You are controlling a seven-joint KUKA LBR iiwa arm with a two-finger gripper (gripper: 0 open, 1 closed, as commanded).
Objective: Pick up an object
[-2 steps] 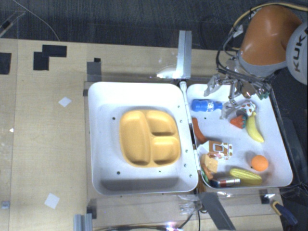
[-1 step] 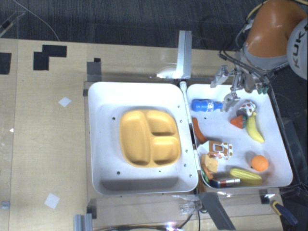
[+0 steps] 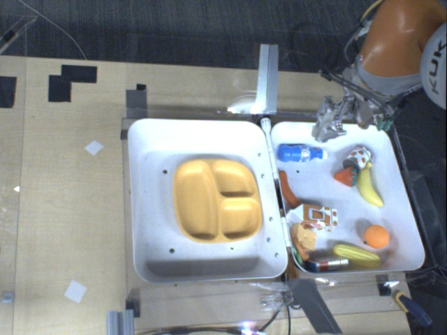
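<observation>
My gripper [image 3: 328,125] hangs over the back edge of the right bin [image 3: 401,187], just above and right of a blue bottle [image 3: 299,153] lying on its side. Nothing shows between its fingers. The right bin also holds a yellow banana [image 3: 369,185], a red strawberry-like toy [image 3: 345,176], an orange ball [image 3: 377,236], a corn cob [image 3: 356,254], a small orange-and-white box [image 3: 319,218] and a brown sausage-like piece [image 3: 288,189] along the left wall.
The left bin [image 3: 150,187] holds a yellow divided tray [image 3: 216,199]. A metal post [image 3: 267,79] stands behind the divider between the bins. The arm's orange band [image 3: 398,30] looms at the top right.
</observation>
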